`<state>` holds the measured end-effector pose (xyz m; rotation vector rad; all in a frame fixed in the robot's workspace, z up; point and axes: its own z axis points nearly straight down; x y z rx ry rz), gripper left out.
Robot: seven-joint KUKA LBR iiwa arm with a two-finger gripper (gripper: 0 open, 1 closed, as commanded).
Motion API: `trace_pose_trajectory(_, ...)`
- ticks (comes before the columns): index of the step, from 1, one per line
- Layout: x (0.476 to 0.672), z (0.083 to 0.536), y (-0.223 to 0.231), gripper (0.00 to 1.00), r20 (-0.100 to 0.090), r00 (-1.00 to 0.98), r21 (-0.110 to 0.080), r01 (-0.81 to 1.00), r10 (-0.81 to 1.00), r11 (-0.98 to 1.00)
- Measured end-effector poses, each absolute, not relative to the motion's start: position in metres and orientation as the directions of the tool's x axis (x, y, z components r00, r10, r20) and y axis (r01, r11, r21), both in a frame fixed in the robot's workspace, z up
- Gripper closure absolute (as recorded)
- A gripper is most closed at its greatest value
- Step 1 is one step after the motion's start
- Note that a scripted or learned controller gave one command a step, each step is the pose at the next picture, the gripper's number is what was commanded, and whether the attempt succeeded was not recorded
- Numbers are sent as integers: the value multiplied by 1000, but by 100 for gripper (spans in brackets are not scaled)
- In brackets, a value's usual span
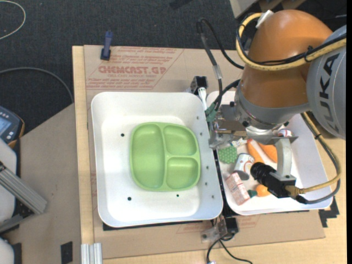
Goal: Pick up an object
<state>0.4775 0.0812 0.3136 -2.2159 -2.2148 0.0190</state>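
Over the right bin (313, 164), my hand (228, 139) hangs above the clutter; whether it is clenched or released I cannot tell. Pickable objects lie toward four o'clock: an orange carrot-like piece (262, 150) and a pink tube (237, 186). Crowding could spoil a grasp. At eleven o'clock the cardboard (132, 65) reads "CHEMCAST".

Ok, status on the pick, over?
Arm low over right bin, blocking the view. Small objects crowded beneath, none seen held. Green divided plate alone in left bin.
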Motion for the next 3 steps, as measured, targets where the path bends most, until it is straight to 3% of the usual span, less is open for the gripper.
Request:
trace_pose_trajectory(1, 480, 331, 81, 100, 0, 0, 2, 1000, 1000, 0)
trace_pose_trajectory(2, 480, 341, 81, 100, 0, -1, 3, 1000, 1000, 1)
trace_pose_trajectory(3, 480, 459, 87, 100, 4, -2, 16, 1000, 1000, 2)
